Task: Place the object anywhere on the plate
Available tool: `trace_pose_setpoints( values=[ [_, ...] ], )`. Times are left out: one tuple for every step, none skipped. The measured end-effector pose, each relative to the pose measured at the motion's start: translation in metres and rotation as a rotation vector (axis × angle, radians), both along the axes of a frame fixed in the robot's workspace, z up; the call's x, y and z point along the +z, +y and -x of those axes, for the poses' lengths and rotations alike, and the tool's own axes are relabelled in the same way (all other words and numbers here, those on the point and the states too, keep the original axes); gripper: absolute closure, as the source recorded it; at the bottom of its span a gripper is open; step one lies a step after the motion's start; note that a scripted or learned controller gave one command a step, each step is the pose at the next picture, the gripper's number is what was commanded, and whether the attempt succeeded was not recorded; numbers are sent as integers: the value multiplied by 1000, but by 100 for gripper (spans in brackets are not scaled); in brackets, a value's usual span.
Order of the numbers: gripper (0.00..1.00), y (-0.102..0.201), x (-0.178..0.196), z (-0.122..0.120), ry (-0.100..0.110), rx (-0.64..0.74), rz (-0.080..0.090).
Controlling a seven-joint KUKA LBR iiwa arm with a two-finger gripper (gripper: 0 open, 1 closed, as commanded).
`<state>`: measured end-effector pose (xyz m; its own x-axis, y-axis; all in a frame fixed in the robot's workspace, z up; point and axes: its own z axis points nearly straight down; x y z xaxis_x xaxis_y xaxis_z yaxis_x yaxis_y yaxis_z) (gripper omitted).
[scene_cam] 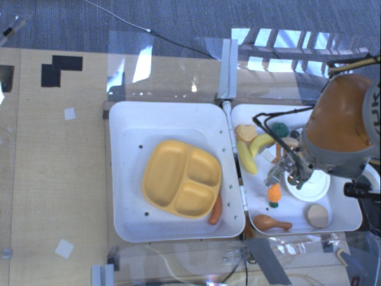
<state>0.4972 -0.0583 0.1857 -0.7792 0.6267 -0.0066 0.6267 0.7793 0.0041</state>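
A brown drumstick-shaped toy (271, 222) and a beige round piece (318, 215) lie at the near edge of the right shallow white bin (357, 222), which sits on a pale wood tabletop (53, 177) with blue-grey carpet (119, 5) beyond. The left white bin (128, 219) holds a yellow three-compartment plastic plate (180, 178) with a reddish sausage-shaped toy (215, 210) touching its near right rim. In the right bin lie two yellow bananas (253, 151), a small orange carrot toy (273, 194) and a white round dish (312, 186) — the end effector (284, 170) hangs just above the carrot, and whether it is gripping anything I cannot tell.
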Motion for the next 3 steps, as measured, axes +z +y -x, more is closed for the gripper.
trace_pose_setpoints(
  values=[
    [100, 88, 0, -22, 1, 32, -4],
    [100, 170, 0, -39, 0, 337, -2],
    [0, 169, 0, -39, 0, 336, -1]
  ],
)
